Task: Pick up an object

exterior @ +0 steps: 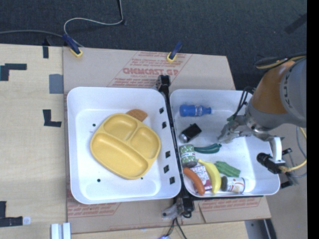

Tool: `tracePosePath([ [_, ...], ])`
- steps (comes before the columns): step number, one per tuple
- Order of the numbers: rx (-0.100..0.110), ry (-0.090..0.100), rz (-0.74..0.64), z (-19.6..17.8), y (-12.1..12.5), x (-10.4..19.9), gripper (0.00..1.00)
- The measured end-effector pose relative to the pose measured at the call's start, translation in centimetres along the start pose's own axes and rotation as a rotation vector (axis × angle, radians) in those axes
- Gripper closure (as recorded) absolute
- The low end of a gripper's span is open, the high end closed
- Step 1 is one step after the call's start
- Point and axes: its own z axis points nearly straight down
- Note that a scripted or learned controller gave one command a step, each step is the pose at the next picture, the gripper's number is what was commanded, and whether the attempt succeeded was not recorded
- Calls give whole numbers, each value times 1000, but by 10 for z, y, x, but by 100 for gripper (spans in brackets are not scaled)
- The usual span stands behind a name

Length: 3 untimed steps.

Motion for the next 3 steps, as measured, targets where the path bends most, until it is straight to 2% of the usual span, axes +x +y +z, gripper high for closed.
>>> tracePosePath([
  [1, 3, 2, -1, -91, 44, 38, 100],
  [2, 5, 2, -1, -119, 67, 60, 100],
  [3, 6, 1, -1, -127, 106, 62, 100],
])
